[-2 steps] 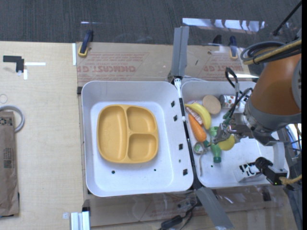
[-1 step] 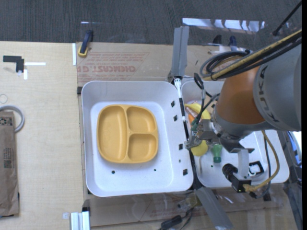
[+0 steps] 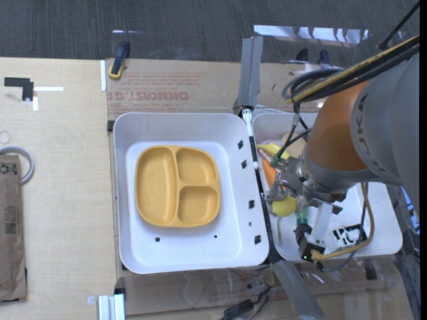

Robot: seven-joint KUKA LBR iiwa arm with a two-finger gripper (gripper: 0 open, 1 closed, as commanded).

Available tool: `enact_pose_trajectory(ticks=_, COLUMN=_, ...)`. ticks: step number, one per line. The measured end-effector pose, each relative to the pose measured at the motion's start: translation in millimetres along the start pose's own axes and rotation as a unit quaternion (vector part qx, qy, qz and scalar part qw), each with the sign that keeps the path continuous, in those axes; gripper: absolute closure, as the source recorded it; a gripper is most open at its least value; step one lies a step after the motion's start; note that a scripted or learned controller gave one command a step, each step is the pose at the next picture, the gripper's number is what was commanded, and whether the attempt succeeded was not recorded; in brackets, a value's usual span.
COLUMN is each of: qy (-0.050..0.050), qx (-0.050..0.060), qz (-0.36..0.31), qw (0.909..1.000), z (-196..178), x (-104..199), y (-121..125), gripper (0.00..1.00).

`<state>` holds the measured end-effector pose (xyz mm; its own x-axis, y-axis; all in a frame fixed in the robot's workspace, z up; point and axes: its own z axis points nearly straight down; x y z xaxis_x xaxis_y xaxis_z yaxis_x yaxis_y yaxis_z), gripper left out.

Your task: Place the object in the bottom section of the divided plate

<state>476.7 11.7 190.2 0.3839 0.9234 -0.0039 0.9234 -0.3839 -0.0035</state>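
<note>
Yellow object beside claw

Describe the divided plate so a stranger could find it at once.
Look in the left white bin of the two. A yellow divided plate lies flat near its middle, rounded and square-ish. Its three sections set it apart from the small yellow items under the arm in the right bin.

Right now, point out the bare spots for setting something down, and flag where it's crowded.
Free: all three sections of the yellow divided plate, plus the left bin's white floor around it. Crowded: the right bin, where the arm and cables overhang the yellow and orange items near the divider.
</note>
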Motion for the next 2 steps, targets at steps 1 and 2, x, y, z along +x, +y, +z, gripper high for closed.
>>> enact_pose_trajectory(ticks=1, qy=0.000, qx=0.000, qz=-0.249, qw=0.9686, z=-0.3, x=50.2, y=-13.6, gripper=1.00)
enact_pose_trajectory(ticks=2, qy=0.000, qx=0.000, qz=-0.191, qw=0.9815, z=0.0, x=48.1, y=-19.9, gripper=1.00)
